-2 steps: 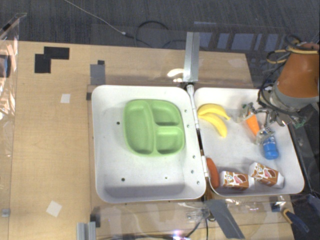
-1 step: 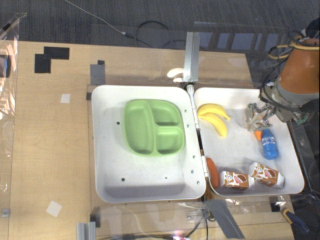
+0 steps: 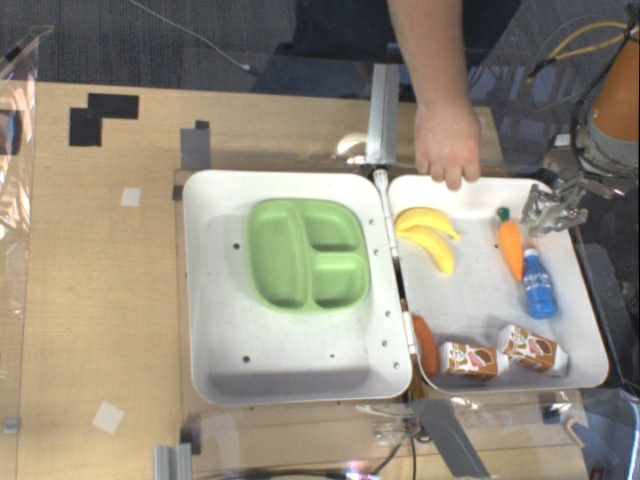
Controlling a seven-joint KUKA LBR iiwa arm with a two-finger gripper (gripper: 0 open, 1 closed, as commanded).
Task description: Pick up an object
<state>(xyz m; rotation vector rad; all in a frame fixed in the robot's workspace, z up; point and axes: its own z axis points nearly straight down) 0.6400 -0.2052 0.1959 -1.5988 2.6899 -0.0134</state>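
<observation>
Pale wood is seen across the bench [image 3: 110, 298], on which 2 shallow white bins are set side by side. The left bin [image 3: 215, 358] is occupied by a green divided tray [image 3: 306, 254] with 3 compartments. In the right bin [image 3: 480, 308], 2 bananas [image 3: 430, 236] are laid near the upper left, an orange carrot [image 3: 512, 248] is placed toward the upper right, and a blue bottle [image 3: 538, 284] is found just below it. 2 small brown-and-white cartons [image 3: 500, 354] are lined along the lower edge, with a reddish object [image 3: 424, 340], possibly a sausage, at the lower left corner. A person's hand [image 3: 447, 148] is held over the right bin's top rim. The gripper [image 3: 553, 210] is positioned at the bin's upper right corner, just beside the carrot's top; nothing is seen between its fingers, and their spread cannot be told.
</observation>
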